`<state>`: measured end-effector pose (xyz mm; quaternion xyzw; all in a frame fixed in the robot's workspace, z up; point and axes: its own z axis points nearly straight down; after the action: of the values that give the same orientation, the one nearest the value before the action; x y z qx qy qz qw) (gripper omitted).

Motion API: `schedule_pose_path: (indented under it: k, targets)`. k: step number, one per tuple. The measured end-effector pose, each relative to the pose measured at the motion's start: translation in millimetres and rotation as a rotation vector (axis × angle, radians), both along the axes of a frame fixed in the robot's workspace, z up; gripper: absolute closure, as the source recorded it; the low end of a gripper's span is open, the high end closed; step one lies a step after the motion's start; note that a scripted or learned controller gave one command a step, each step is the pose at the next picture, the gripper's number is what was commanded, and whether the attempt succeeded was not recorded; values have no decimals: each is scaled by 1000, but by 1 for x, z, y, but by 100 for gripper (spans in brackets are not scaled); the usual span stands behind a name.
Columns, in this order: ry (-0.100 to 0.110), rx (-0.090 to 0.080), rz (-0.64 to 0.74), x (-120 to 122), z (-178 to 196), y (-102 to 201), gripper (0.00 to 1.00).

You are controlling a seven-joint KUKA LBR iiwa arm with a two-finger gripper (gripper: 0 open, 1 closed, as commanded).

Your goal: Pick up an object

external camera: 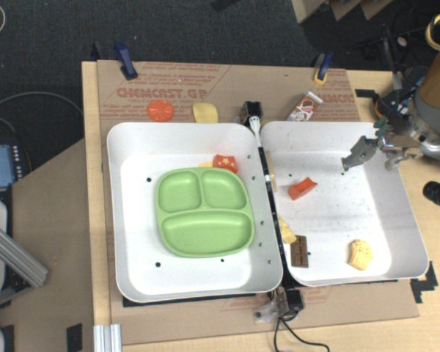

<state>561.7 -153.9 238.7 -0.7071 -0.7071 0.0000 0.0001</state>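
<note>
Cables [290, 321] trail off the near edge of the desk [103, 196], just below the seam where the two white bins meet. Left bin [125, 218] carries a green divided plate [204, 211] flat on its floor, filling most of the middle; at the plate's twelve o'clock a small red block [224, 163] sits touching the plate's rim, with a sliver of something yellow beside it that is too small to name.

Right bin [396, 211] holds the likeliest things for the task. An orange-red wedge [302, 188] lies alone at about ten o'clock from the bin's centre, with bare floor all round it, which would leave room for fingers on either side. A yellow ridged piece [359, 254] rests at five o'clock near the front wall, and a brown bar [299, 251] lies at seven o'clock hard by the left wall, next to a small yellow scrap [287, 234]; the wall there would likely crowd a grasp.

From three o'clock the arm reaches in over the right bin's far corner. Its pincer [361, 152] hangs at about one o'clock in that bin, above the floor and well apart from every piece; whether its fingers are spread or closed cannot be told at this angle, and nothing is visible between them.

Beyond the bins, on the cardboard at twelve o'clock, lie an orange round toy [160, 111], a pale yellow piece [204, 113] and a small wrapper [303, 108], out of either bin.
</note>
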Motion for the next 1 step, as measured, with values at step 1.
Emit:
schedule_pose_path:
  k: [1]
  targets:
    - [11, 5, 6, 26, -110, 51, 0]
